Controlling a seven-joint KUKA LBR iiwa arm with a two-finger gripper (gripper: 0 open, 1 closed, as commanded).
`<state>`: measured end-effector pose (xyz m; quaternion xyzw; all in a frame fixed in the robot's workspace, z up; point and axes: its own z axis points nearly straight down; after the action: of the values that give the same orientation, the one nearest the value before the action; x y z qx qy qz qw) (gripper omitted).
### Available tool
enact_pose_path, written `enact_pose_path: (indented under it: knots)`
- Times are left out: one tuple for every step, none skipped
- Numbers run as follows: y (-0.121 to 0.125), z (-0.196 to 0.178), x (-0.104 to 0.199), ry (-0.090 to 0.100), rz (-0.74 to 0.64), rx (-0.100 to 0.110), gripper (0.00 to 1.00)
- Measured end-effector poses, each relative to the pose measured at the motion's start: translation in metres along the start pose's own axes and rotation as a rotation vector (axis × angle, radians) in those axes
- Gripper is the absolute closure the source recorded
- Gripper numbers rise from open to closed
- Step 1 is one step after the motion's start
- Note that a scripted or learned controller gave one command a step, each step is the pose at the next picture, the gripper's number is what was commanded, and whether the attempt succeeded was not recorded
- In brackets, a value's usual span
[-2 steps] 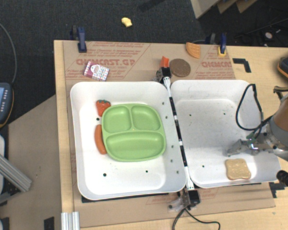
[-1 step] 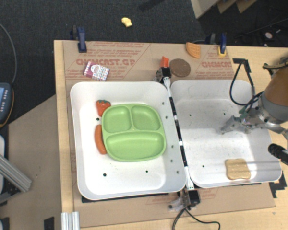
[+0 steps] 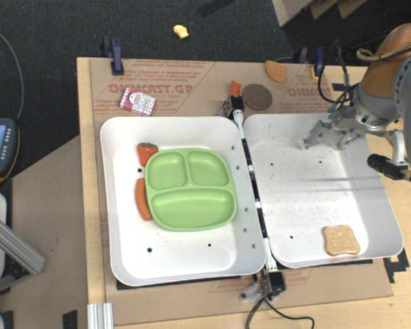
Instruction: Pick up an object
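Note:
My gripper point(image 3: 325, 141) hangs over the far part of the right bin point(image 3: 308, 204), its fingers spread apart with nothing between them. A slice of toast point(image 3: 340, 240) lies in that bin's near right corner, well away from the gripper. In the left bin point(image 3: 123, 252) a green divided plate point(image 3: 190, 188) sits in the middle. A red strawberry-like piece point(image 3: 146, 152) and an orange sausage-shaped piece point(image 3: 142, 199) lie against the plate's left side.
On the bench behind the bins lie a small pink box point(image 3: 138, 101), a brown disc point(image 3: 257, 96) and an orange wedge point(image 3: 276, 72). Blue clamps point(image 3: 114, 55) hold the board's far edge. A yellow scrap point(image 3: 181, 31) lies on the dark floor.

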<state>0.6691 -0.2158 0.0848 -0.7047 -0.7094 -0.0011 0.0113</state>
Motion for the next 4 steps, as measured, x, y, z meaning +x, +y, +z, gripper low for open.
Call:
enact_pose_path:
  knots:
    - [-0.054,0.0,-0.003,-0.009,0.004,-0.016,0.0]
    - [-0.003,0.002,-0.001,0.001,0.003,0.004,0.0]
    - [-0.033,-0.001,-0.002,-0.009,0.003,-0.016,0.0]
    - [-0.09,0.0,-0.003,-0.009,0.004,-0.014,0.0]
